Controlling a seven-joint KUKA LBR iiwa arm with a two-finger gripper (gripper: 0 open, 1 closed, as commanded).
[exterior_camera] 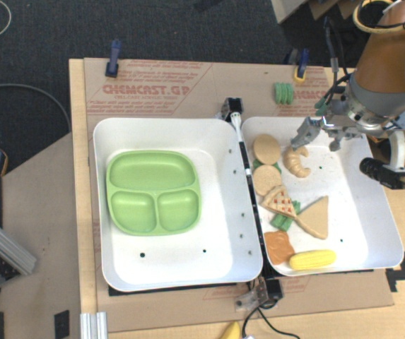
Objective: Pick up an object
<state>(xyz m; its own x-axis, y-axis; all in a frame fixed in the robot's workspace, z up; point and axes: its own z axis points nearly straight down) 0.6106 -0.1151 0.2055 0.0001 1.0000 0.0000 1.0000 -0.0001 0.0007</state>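
Look to the right bin (372, 217) and you will find the toy food crowded along its left side, against the wall it shares with the left bin (103, 189). From the top down you have a round tan biscuit (266, 148), a croissant (298, 163) just beside it, a second round biscuit (265, 179), a pizza slice (280, 202) lying on a small green piece (284, 221), a tan wedge (316, 218), an orange piece (278, 246) and a yellow corn cob (312, 260) near the bottom rim. The gripper (315, 134) hangs over the top of this bin, reaching in from your right on the grey arm (382, 62) with its orange band, and its nearer finger sits just above the croissant (you cannot tell whether it touches). Its fingers appear spread apart, with nothing visible between them. The left bin holds a green divided plate (153, 191), lying flat toward its upper left. Both bins rest on a cardboard sheet (188, 83), where a small green ridged item (283, 94) lies just above the right bin.
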